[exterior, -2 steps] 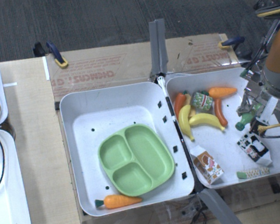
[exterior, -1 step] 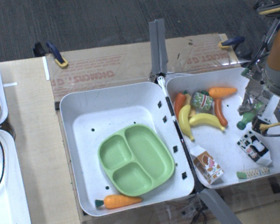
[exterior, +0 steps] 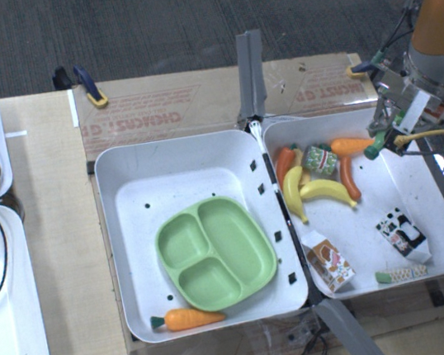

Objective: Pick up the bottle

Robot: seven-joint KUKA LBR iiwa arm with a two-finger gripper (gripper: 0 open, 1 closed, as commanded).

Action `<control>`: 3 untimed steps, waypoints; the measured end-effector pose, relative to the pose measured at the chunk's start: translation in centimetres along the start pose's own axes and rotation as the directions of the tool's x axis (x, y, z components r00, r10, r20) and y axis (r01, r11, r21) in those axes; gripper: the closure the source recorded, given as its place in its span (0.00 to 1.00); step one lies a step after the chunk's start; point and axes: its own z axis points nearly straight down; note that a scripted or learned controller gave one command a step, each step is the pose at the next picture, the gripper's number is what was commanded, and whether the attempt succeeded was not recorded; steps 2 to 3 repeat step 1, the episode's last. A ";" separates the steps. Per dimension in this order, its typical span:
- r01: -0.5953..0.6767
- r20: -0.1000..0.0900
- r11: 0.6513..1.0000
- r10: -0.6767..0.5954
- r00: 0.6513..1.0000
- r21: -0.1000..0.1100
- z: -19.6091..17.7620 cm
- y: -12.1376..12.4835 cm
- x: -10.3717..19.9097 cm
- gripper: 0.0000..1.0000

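Observation:
In the right bin (exterior: 431, 181), near its front right, lies a small black-and-white patterned container (exterior: 401, 234) that may be the bottle. It rests on its side on the bin floor, apart from the other items. My gripper (exterior: 398, 126) hangs over the bin's back right corner, at the end of the grey arm with the orange band (exterior: 436, 26). It is well behind the container and beside the green top of an orange carrot (exterior: 352, 144). I see nothing held in it.
The right bin also holds two bananas (exterior: 312, 190), a green-and-red can (exterior: 320, 160), an orange pepper-like toy (exterior: 284, 161), a small carton (exterior: 330, 263) and a green-white tube (exterior: 402, 273). The left bin (exterior: 130, 229) holds a green divided plate (exterior: 216, 253) and a carrot (exterior: 190, 318).

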 end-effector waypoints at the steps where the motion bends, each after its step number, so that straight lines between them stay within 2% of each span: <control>1: 0.272 0.000 0.962 -0.272 0.962 0.000 -2.2 1.6 -4.7 1.00; 3: 0.272 0.000 0.962 -0.272 0.962 0.000 -2.2 1.6 -4.7 1.00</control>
